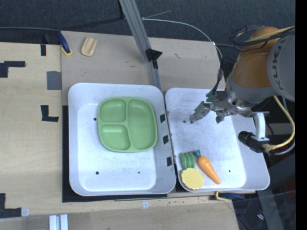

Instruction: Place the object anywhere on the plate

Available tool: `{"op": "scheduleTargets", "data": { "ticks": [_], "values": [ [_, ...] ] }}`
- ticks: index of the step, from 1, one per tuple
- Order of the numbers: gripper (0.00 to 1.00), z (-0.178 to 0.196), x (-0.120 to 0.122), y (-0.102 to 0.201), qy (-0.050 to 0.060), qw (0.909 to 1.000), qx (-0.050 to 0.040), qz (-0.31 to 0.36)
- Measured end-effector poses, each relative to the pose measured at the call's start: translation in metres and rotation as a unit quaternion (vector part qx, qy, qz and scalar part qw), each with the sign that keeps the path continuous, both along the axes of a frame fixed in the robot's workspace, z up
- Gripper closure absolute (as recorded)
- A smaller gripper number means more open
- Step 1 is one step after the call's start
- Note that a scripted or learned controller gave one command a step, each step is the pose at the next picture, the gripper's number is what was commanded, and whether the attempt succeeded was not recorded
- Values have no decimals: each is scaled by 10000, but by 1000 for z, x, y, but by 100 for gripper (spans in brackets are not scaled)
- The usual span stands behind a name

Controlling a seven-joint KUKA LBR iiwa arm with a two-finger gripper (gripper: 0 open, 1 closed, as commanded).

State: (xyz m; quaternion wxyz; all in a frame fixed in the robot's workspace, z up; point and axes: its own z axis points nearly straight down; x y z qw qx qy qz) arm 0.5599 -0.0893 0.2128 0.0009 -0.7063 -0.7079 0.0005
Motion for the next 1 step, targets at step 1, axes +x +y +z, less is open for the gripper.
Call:
{"op": "scheduleTargets", "data": {
  "ticks": [1],
  "values": [
    [0,0,0,0,-2,10000,-1,-2]
  ]
}}
